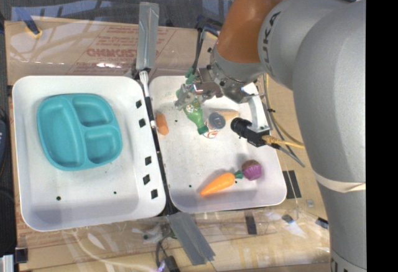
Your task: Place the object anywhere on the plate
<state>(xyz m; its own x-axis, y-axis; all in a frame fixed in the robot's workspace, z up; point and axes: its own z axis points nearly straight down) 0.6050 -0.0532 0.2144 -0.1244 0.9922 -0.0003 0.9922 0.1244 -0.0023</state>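
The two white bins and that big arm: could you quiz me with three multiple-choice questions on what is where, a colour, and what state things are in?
1. Where does the teal plate lie?
A. In the left bin
B. In the right bin
C. On the cardboard outside the bins

2. What colour is the body of the toy carrot?
A. Blue
B. Orange
C. White

3. What state is the plate in?
A. It bears the carrot
B. It lies upside down
C. It lies right side up with nothing in its compartments

Answers:
1. A, as the plate sits within the left bin, away from the arm.
2. B, as the carrot near the front of the right bin is orange with a green top.
3. C, as all three compartments face up and show bare teal, while the toys lie in the right bin under the gripper.
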